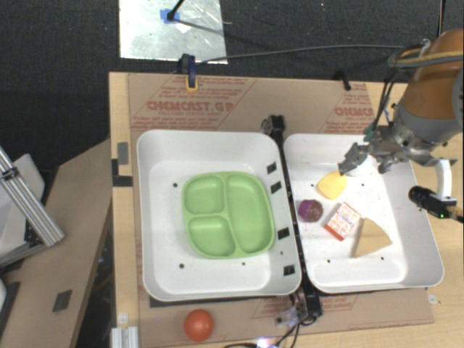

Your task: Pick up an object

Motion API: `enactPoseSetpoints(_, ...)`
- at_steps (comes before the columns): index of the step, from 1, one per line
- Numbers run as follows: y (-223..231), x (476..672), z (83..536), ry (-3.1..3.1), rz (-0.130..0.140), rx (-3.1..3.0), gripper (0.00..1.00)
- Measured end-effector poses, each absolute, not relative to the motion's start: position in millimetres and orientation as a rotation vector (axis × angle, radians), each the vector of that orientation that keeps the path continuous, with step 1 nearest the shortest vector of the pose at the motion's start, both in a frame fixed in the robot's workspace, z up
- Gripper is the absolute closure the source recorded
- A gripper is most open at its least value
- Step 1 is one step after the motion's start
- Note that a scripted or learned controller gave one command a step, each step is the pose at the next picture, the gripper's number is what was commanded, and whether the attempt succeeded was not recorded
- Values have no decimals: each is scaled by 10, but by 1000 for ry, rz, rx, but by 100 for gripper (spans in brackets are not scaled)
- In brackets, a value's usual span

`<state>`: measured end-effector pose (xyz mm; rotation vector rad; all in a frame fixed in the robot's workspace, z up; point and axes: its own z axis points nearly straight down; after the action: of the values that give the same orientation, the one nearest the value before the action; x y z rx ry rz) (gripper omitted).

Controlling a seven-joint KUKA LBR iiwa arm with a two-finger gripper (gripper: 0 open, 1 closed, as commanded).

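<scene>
Left of the gripper (353, 159), beyond the bins, a tan bench (94, 194) meets black cloth backdrop (58, 49) bearing a silvery sheet (172, 20).

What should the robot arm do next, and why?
Probably lower a little, straight onto the yellow object. The gripper hangs just above and to the right of it in the right bin, holding nothing, and it is the nearest thing; the purple ball and red box lie farther off.
</scene>
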<state>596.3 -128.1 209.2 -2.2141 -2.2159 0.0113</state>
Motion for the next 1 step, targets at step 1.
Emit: enactPoseSetpoints(1, -1279, 5990, 2168, -2226, -1, -2219, 0)
